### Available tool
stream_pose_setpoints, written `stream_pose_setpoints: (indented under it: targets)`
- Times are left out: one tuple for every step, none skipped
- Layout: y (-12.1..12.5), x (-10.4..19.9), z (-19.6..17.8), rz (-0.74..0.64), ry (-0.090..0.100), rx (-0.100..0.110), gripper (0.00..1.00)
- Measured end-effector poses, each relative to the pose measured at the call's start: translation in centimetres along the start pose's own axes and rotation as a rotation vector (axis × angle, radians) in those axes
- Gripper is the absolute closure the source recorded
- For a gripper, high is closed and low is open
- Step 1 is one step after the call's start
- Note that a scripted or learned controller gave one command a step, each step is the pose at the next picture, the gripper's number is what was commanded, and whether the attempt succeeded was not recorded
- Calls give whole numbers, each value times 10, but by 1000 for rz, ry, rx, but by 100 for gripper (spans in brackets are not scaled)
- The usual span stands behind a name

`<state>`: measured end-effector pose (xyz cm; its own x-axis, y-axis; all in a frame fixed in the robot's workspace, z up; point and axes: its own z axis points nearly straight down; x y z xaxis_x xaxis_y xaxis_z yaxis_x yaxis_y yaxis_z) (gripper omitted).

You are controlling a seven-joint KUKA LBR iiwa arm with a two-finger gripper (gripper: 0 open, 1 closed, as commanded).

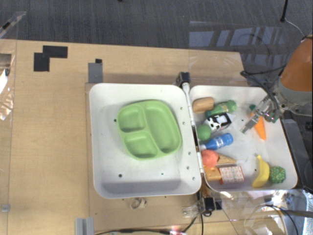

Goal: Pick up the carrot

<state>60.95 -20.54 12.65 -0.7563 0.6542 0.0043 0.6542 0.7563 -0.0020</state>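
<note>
The carrot [261, 128] is a small orange cone lying in the right bin [286, 146], near its far right side, with its tip pointing toward the front. My gripper [255, 123] comes in from the right and hangs low over the bin, right at the carrot. A grey finger [248, 125] slants down just left of the carrot, and the carrot's upper end sits at the jaws. The gripper looks open, and I cannot tell whether it touches the carrot.
The right bin also holds a bread roll [203, 104], a green bottle [223, 106], a blue bottle [218, 141], a banana [262, 171], broccoli [277, 174] and a small box [230, 173]. A green divided plate [148, 128] lies in the left bin [105, 170].
</note>
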Motion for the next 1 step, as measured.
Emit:
stream_pose_setpoints:
  targets:
    - [2,0,37,-134,-17,-7,0]
